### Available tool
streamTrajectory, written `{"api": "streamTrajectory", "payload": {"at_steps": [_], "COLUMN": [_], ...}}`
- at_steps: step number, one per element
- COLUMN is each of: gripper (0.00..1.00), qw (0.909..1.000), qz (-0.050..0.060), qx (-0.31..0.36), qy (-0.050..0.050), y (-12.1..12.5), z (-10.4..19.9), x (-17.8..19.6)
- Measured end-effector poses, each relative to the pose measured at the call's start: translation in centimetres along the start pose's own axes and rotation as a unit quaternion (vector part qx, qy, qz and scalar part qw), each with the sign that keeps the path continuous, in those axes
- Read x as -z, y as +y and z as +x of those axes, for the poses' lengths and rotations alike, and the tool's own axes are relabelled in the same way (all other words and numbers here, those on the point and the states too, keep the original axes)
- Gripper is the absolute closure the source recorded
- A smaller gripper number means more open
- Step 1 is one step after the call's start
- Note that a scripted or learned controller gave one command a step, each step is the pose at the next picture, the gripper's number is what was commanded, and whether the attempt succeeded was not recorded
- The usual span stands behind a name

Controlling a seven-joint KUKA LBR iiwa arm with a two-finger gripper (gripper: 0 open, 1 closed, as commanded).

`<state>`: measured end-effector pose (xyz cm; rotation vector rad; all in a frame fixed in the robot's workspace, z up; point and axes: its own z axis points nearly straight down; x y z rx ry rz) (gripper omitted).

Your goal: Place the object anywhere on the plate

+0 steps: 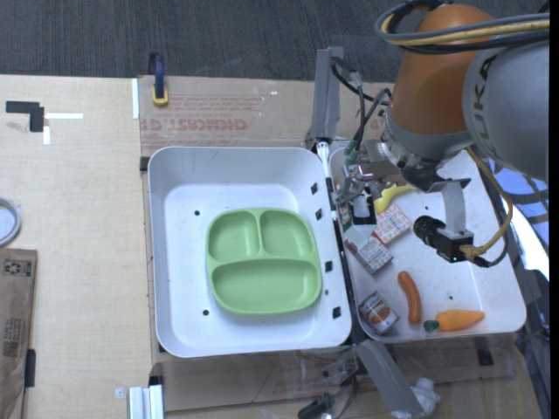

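My left white plastic bin (166,260) holding the green three-compartment plate (262,262), my right white bin (498,278) holding the two small cartons (383,238), the red sausage (409,297), the orange carrot (458,319), the round can (378,312) nearest the front edge.

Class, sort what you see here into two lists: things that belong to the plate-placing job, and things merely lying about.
Job:
green three-compartment plate in left white bin
gripper
right-bin objects: yellow piece, two small cartons, sausage, carrot, can

Lying about:
blue-and-yellow clamp
brown paper bag
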<state>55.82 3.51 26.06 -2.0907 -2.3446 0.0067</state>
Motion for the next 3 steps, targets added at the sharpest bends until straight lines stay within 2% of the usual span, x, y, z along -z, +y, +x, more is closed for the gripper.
{"api": "streamTrajectory", "payload": {"at_steps": [1,2,3], "gripper": [1.0,0.0,0.0], "qw": [0.9973,0.9973,0.9973], "qz": [0.001,0.001,0.001], "qx": [0.074,0.074,0.074], "qy": [0.0,0.0,0.0], "y": [-1.52,-1.52,-1.52], "z": [6.41,6.39,6.39], "x": [-3.55,-3.54,-3.54]}}
